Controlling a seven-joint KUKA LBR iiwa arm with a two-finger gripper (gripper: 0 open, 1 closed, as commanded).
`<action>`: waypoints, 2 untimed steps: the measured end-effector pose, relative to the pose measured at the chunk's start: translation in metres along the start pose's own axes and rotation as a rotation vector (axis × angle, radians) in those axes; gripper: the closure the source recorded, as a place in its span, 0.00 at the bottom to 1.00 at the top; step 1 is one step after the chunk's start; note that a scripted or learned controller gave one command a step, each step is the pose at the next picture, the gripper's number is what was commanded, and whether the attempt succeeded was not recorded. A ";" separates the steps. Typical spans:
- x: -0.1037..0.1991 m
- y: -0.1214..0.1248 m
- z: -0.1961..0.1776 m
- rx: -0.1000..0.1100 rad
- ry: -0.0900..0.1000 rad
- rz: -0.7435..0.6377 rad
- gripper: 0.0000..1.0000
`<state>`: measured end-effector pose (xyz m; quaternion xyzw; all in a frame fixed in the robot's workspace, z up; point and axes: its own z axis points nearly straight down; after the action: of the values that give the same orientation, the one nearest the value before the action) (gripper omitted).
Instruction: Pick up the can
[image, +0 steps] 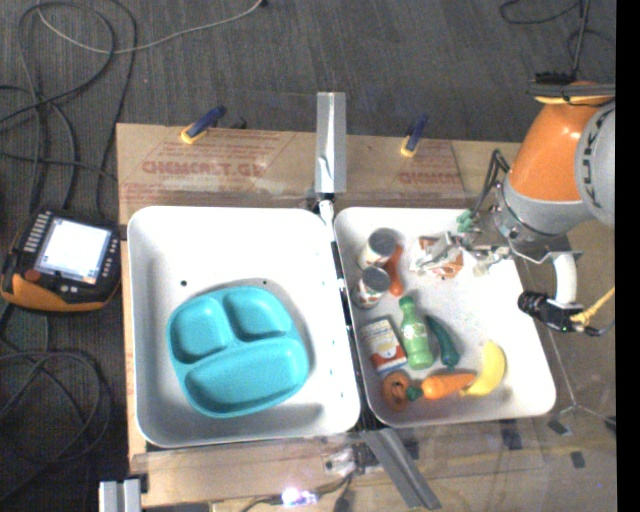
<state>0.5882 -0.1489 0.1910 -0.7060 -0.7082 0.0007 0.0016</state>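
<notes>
Claw (443, 252) hovers in the right bin's (530, 395) upper part, apparently pinching a small reddish item; hard to tell. The can (382, 244) stands upright just left, near the divider.

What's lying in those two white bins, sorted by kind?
Cans: 2, second one
Green bottle: 1
Banana: 1
Carrot: 1
Blue sectioned plate: 1
Flat labelled packet: 1
Other small items, too unclear to name
Total identified: 7
</notes>
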 end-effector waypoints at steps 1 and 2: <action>0.049 -0.039 0.102 -0.013 -0.003 -0.099 0.00; 0.023 -0.009 -0.115 -0.003 -0.004 -0.059 0.00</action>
<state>0.5797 -0.1263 0.3065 -0.6847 -0.7288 0.0011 -0.0010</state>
